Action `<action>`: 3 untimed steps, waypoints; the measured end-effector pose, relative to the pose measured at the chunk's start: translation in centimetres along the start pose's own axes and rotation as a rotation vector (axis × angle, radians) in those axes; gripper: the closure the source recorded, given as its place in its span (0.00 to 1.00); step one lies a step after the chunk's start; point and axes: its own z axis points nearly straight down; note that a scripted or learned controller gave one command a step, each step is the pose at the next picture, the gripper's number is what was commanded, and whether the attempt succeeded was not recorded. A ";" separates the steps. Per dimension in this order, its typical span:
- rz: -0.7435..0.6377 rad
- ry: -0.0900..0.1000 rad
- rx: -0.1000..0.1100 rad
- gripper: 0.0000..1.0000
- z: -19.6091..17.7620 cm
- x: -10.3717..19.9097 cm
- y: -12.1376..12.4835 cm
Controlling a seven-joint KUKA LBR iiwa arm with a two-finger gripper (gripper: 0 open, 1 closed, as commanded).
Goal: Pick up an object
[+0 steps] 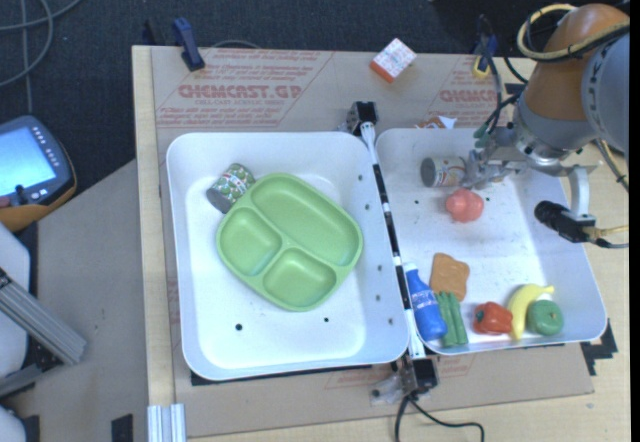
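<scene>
So the arm point(590, 80) is that chunky rounded grey KUKA casing with a fat orange band point(572, 65) above the wrist. There's a yellow cable point(535, 25) looped up by the orange part, and the wrist end narrows down into a small metal-looking gripper point(478, 168) assembly.

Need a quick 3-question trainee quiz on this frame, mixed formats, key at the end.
1. True or false: the green divided plate lies in the left bin.
2. Which item is nearest the gripper? A) banana B) pink ball C) blue bottle
3. Fill in: the small can touches the plate's upper-____ edge.

Key: 1 true; 2 B; 3 left.
</scene>
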 end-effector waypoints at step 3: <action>0.002 -0.001 -0.002 1.00 1.4 4.1 -3.2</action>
